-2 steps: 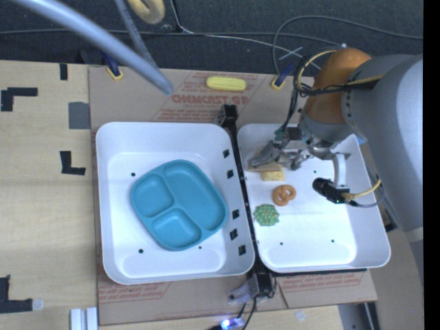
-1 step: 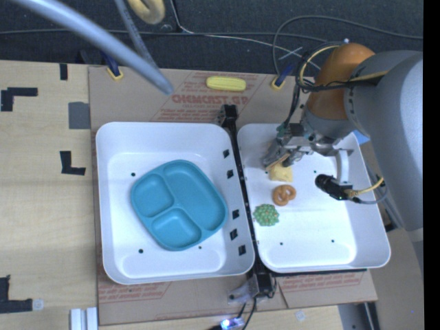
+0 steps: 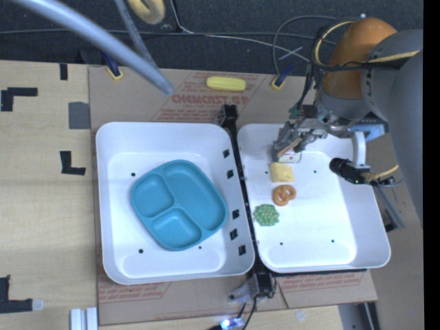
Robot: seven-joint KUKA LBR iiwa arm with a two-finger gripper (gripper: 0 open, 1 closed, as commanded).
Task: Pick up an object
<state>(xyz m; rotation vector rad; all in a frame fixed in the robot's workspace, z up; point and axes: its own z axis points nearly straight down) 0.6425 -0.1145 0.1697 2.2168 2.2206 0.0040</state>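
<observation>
The claw [image 3: 287, 145] hangs over the back left part of the right bin [image 3: 357, 236], and its fingers point down and toward the left; whether they stand wide or narrow I cannot tell, since the wrist and cabling blur together there, and nothing can be seen held between them. Just below the claw, toward the near edge of the desk, lies the yellow block [image 3: 282, 172], the closest candidate for a pick and nearly under the fingertips. Its long axis runs roughly left to right, so the fingers would probably best close across its short side. Farther along the same line from the claw come the orange pretzel piece [image 3: 284, 195] and then the green leafy lump [image 3: 266, 215], each a little more to the left. Counted: three small things in the right bin, one of each kind. Well off to the claw's left, the left bin [image 3: 113, 184] holds one blue divided plate [image 3: 179, 203]. Behind and to the left of the claw, outside both bins, one yellow banana-like piece [image 3: 226, 83] rests on the cardboard [image 3: 199, 98].
</observation>
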